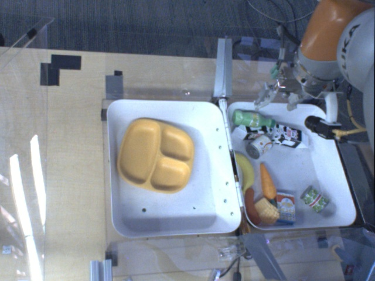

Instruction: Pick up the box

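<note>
Three box-like items lie in the right bin (343, 174). A black-and-white patterned carton (281, 136) rests near the back, a small green-and-white box (314, 199) sits at the front right, and a red, white and blue box (286, 207) lies at the front. My gripper (276, 102) hangs over the bin's back rim, above and behind the patterned carton. Its two fingers (261, 101) are spread apart with nothing between them.
The right bin also holds a green can (252, 119), a small grey can (254, 150), a banana (246, 171), a carrot (267, 182) and a corn cob (265, 209). A yellow divided plate (156, 154) lies in the left bin (176, 221). A metal divider (222, 69) stands between the bins.
</note>
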`<act>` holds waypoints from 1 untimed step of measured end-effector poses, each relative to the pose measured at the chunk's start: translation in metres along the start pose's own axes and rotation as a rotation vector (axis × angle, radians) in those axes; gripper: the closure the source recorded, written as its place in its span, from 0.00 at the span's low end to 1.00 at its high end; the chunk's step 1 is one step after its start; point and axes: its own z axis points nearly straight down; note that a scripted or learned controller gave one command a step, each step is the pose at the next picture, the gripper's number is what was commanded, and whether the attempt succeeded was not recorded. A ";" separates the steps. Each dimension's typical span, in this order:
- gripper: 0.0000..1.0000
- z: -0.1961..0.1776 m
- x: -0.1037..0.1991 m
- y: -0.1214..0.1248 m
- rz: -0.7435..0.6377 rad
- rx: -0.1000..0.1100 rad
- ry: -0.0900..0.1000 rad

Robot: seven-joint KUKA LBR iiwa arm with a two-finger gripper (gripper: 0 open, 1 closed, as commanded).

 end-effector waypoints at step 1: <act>0.00 0.086 -0.037 -0.014 0.001 -0.003 0.000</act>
